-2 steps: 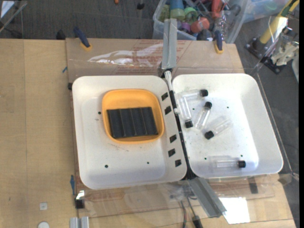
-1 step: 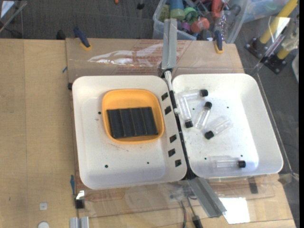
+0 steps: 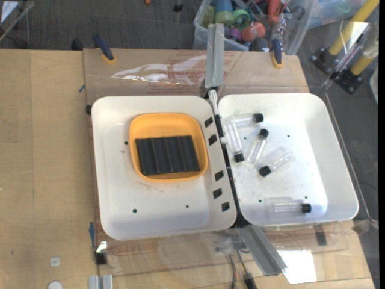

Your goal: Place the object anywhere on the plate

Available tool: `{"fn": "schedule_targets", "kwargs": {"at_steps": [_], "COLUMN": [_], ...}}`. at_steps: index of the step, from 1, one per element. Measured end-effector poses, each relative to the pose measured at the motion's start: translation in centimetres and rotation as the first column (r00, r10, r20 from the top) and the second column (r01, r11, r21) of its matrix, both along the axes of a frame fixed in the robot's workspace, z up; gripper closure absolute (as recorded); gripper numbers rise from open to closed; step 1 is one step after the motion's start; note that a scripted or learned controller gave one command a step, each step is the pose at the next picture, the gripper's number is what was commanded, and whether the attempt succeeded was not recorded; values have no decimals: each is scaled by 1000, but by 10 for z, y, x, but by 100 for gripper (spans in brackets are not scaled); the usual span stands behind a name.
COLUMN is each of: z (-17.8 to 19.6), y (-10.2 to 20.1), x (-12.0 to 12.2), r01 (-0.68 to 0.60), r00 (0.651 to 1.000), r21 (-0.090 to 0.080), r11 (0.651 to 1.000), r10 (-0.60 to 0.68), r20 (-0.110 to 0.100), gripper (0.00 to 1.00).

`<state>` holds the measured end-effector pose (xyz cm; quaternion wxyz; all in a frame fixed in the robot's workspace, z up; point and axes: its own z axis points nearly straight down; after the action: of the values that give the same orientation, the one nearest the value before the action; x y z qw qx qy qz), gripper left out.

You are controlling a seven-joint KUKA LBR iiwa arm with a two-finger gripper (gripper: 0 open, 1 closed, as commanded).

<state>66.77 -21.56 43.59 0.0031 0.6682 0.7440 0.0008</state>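
An orange plate (image 3: 139, 127) sits in the left white bin (image 3: 114, 209), toward its upper middle. A black ribbed rectangular block (image 3: 168, 155) lies flat on the plate, covering most of its floor. In the right white bin (image 3: 337, 185) lie several clear plastic vials with black caps: one near the top (image 3: 248, 121), two crossing in the middle (image 3: 258, 144), one at the divider (image 3: 232, 138), one tilted (image 3: 274, 162), and one near the front edge (image 3: 287, 208).
A grey metal bar (image 3: 212, 56) runs from the back down to the divider between the bins, which carries black clips (image 3: 219, 176). A clear tub of coloured toys (image 3: 252, 11) stands behind the bench. Blue clamps (image 3: 103, 48) hold the board's back edge.
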Motion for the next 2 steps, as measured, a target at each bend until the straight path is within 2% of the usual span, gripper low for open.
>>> {"fn": "schedule_targets", "kwargs": {"at_steps": [1, 2], "z": [0, 0], "y": [-7, -6], "x": [0, 0], "r01": [-326, -638], "r00": [945, 770], "r21": [-2, -1], "r11": [945, 770], "r10": [326, 638], "r20": [0, -2], "gripper": [100, 100]}}
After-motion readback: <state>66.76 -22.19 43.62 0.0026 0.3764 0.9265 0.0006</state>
